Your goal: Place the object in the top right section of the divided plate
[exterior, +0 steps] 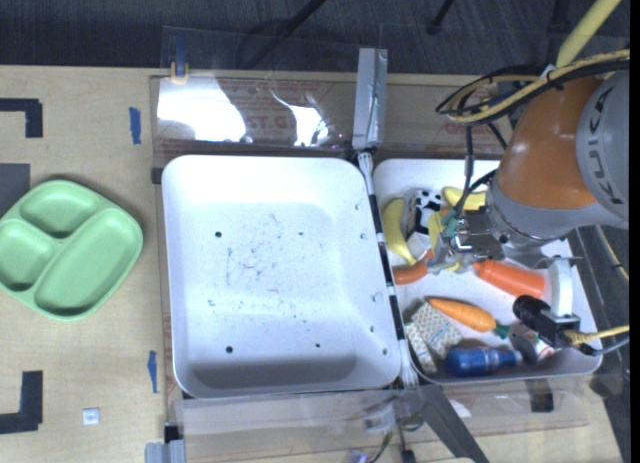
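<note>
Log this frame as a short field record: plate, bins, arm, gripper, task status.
plate: green divided plate on the bench, left of both bins
left bin: white
right bin: white, holding a banana, carrots, a blue bottle and other items
arm: over the right bin
gripper: low among the items; jaws' state unclear
task status: nothing on the plate yet

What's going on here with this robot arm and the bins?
The grey and orange arm reaches in from the right, its claw down among the clutter in the right bin: a banana, carrots, a blue bottle and other bits. Whether it has gripped anything is unclear. The green divided plate sits on the bench far left with nothing in it yet. The left bin lies between them.
</note>
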Tool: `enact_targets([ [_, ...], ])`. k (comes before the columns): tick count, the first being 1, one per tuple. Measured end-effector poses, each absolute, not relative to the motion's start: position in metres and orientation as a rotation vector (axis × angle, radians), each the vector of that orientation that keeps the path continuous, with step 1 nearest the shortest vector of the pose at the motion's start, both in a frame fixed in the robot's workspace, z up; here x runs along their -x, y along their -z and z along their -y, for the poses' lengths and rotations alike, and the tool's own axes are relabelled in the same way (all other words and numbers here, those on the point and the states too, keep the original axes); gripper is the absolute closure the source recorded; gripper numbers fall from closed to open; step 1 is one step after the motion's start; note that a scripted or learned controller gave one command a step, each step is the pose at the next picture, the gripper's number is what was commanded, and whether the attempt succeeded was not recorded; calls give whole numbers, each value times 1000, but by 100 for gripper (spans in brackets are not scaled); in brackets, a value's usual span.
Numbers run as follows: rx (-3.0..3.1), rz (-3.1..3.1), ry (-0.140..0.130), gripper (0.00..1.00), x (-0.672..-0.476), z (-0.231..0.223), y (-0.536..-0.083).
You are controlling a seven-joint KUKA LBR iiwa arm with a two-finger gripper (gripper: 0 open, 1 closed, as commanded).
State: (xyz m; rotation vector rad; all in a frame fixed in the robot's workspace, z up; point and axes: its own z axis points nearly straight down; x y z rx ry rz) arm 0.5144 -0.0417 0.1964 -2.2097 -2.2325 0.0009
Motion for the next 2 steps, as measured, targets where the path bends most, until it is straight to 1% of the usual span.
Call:
enact_targets([
  [1, 2151, 2291, 0, 100, -539, 44, -216],
  [2, 2064, 2367, -2, 100, -483, -31, -184],
])
